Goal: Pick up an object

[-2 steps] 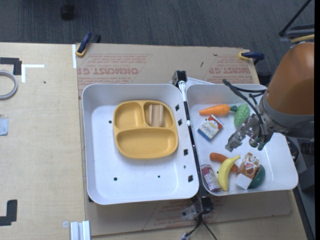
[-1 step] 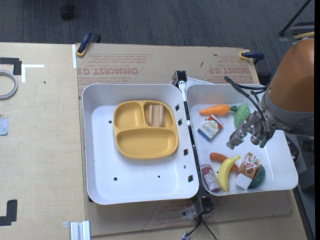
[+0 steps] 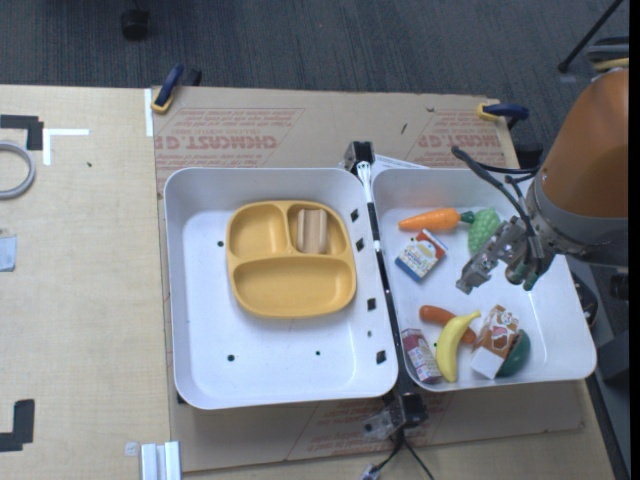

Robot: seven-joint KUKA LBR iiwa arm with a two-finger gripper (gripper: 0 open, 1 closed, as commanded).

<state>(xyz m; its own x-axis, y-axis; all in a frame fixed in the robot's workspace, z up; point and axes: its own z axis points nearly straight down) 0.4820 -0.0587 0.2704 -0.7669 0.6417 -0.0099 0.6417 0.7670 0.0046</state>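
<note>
Here, from above, two white bins sit side by side on the surface (image 3: 90,298), which is covered under them by a sheet of brown cardboard (image 3: 260,133). The left bin (image 3: 200,348) holds a yellow divided plate (image 3: 290,288), and a small tan block (image 3: 311,231) lies in the plate's upper right compartment. The right bin (image 3: 555,313) holds the loose objects: an orange carrot (image 3: 430,220) near the top, a green toy (image 3: 484,230) just beside its tip, a small blue and white carton (image 3: 419,256) below the carrot, a red sausage-like piece (image 3: 437,315), a yellow banana (image 3: 452,344) lying partly over it, a dark red can (image 3: 421,356) at the bin's lower left, and a white and orange box (image 3: 496,340) against a dark green piece (image 3: 516,356) at the lower right. The tool (image 3: 495,263) hangs over the right bin's middle, between the green toy and the banana; whether it is open or closed cannot be told, and no object is seen in it. Blue clamps (image 3: 166,86) sit at the cardboard's top corners. Grey carpet (image 3: 350,28) lies beyond the surface.
</note>
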